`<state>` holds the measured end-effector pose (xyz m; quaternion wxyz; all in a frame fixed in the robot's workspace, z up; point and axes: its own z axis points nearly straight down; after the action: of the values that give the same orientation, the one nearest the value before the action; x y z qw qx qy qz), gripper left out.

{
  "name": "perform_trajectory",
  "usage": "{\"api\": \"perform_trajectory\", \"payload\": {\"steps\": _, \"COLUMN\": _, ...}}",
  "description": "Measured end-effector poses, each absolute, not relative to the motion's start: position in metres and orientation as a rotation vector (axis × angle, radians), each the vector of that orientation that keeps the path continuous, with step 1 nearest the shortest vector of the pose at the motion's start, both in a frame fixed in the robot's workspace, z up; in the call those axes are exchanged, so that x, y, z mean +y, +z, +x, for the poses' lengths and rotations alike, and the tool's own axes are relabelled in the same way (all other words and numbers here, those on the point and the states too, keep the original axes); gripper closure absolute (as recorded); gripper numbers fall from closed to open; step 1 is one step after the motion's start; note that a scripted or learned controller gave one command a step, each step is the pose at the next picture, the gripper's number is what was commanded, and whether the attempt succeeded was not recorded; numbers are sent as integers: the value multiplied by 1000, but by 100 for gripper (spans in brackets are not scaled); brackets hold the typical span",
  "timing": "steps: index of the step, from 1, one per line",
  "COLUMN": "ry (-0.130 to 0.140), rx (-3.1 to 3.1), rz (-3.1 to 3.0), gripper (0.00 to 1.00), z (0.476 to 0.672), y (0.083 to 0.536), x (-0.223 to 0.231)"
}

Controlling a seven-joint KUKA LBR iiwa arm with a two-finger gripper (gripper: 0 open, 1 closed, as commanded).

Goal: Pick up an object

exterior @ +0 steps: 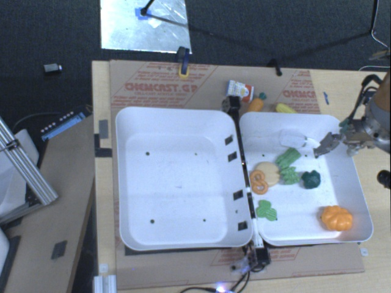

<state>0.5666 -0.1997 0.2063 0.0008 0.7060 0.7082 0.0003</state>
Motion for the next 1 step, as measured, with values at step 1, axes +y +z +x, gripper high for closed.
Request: {"api": "perform_trajectory", "payload": {"steps": 1, "ry": 5, "rx": 2235, "rz": 2211, "gripper": 0, "z": 596, "y": 90, "x": -110}}
